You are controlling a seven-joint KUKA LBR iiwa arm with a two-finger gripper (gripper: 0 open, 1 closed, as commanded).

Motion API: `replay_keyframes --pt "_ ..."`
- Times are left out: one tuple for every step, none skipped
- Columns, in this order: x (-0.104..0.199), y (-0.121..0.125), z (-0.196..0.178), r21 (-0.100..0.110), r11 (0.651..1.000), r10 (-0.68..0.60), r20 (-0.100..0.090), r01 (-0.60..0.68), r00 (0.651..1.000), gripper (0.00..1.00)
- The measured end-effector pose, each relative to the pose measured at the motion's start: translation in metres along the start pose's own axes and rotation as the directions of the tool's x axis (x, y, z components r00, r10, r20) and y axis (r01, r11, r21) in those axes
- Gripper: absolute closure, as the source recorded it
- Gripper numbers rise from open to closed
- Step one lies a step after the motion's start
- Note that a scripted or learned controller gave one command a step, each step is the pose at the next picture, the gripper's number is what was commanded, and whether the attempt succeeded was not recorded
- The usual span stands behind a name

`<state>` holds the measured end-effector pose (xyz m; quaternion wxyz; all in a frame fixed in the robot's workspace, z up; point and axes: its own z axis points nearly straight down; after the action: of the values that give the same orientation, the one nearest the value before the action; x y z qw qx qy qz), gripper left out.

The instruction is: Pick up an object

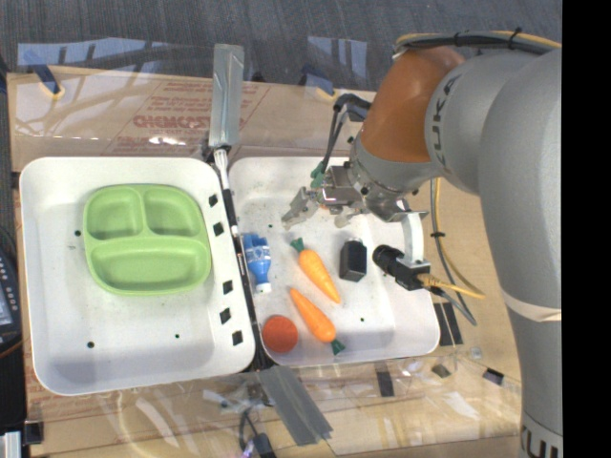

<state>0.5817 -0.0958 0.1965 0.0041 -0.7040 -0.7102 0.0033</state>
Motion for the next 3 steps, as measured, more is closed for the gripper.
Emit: replay_keyframes --pt "-0.032 -0.042 0.106 -0.008 0.989 -0.151 0.002 0.151 0.989 0.00" --pt "-0.032 -0.042 0.097 -0.006 0.988 -0.156 0.002 0.156 0.988 1.00" --pt "0.016 -0.024 0.004 -0.011 0.989 -0.147 0.002 0.147 0.989 1.00"
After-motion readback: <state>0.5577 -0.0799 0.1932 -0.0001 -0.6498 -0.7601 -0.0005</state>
